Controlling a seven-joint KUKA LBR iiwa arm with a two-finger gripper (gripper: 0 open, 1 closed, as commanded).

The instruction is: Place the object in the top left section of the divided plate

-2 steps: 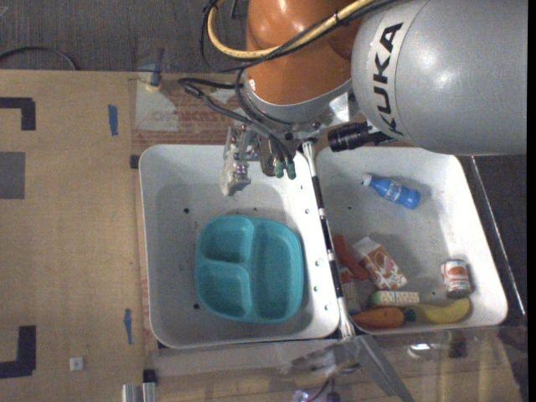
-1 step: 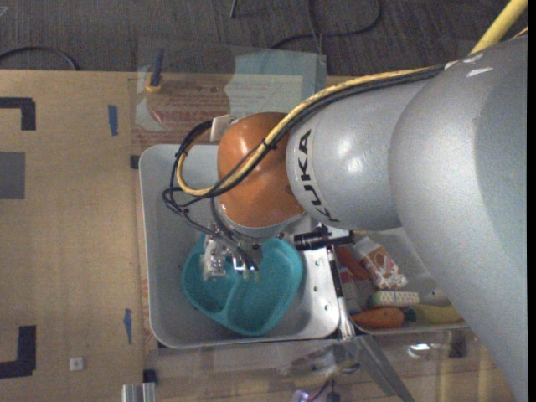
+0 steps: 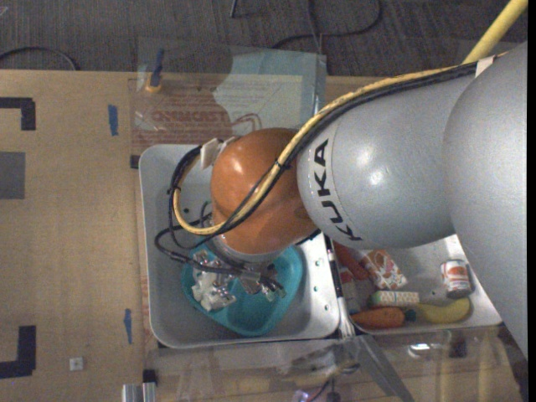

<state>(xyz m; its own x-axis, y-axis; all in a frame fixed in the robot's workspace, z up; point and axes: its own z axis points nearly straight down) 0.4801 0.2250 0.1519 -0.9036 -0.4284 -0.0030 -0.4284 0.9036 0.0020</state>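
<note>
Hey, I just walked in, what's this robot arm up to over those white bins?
A grey KUKA arm reaches in from the right, and its claw hangs low over a teal divided plate in the left bin. Whether the claw holds anything can't be made out; its orange wrist band covers most of the plate. The right bin has toy food: a banana, a carrot, and a small can.

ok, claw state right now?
Claw: cannot be told. It sits low over the teal divided plate in the left bin, beneath the orange wrist.
</note>
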